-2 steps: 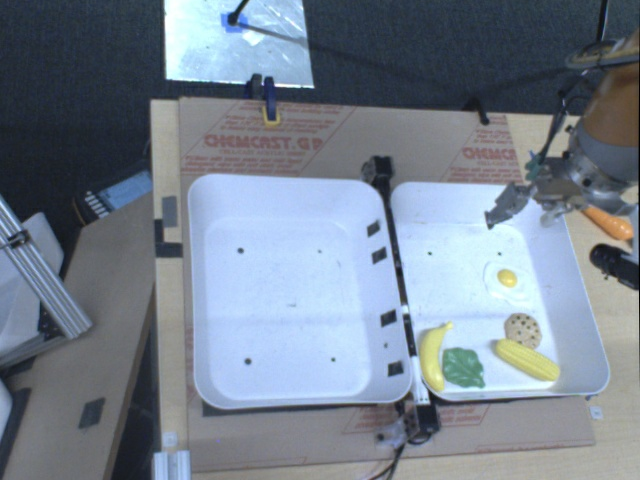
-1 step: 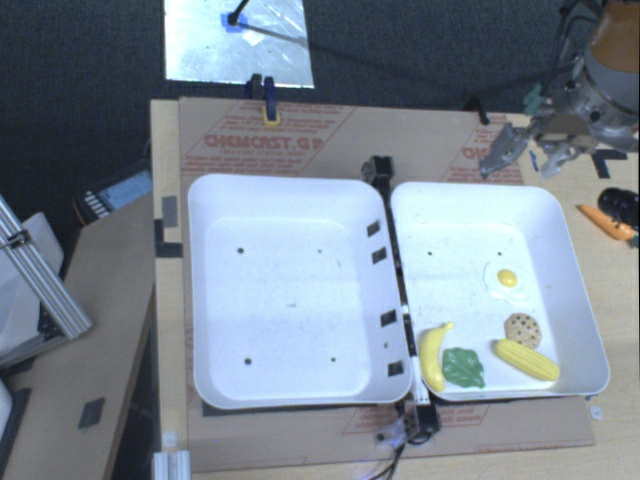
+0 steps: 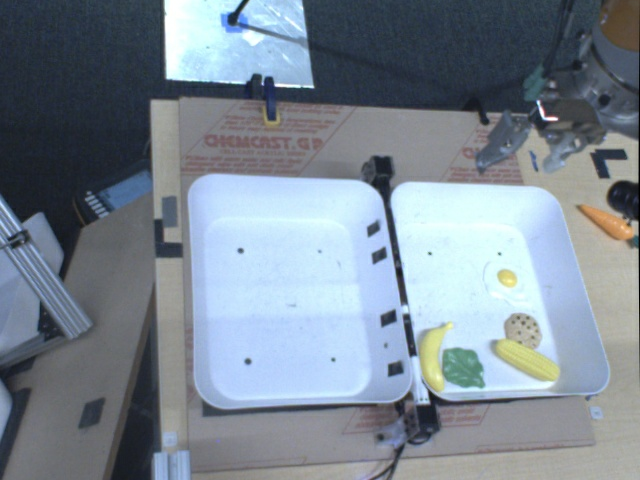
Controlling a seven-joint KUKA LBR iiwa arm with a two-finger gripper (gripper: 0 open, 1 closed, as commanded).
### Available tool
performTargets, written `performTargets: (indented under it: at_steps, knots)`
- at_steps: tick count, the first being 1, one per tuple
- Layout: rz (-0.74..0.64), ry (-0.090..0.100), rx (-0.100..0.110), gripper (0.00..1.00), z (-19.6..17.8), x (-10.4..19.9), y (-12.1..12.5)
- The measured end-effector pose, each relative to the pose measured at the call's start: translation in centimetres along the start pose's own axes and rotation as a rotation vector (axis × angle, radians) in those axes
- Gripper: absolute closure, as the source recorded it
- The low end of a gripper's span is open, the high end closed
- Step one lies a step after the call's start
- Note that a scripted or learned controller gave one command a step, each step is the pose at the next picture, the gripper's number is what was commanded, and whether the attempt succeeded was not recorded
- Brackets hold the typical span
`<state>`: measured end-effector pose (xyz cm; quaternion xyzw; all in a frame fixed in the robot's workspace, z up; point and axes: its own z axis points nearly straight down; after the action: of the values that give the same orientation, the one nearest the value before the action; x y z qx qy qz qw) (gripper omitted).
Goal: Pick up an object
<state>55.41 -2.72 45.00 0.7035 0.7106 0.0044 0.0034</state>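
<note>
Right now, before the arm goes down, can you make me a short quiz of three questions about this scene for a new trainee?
1. True or false: the gripper hangs beyond the far rim of the right bin, with nothing between its fingers.
2. Which lies nearest the divider between the bins? A) toy banana B) cookie C) corn cob
3. Fill in: the fried egg lies directly beyond the ______.

Key: 1 true; 2 A; 3 cookie.
</note>
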Motion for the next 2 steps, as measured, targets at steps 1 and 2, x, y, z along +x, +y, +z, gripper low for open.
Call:
performTargets:
  at_steps: [1, 2]
  knots:
    - [0.002, 0.001, -0.004, 0.0, -9.3, 2.7, -6.8]
    - [0.019, -0.005, 0.007, 0.0, -8.6, -8.7, -4.2]
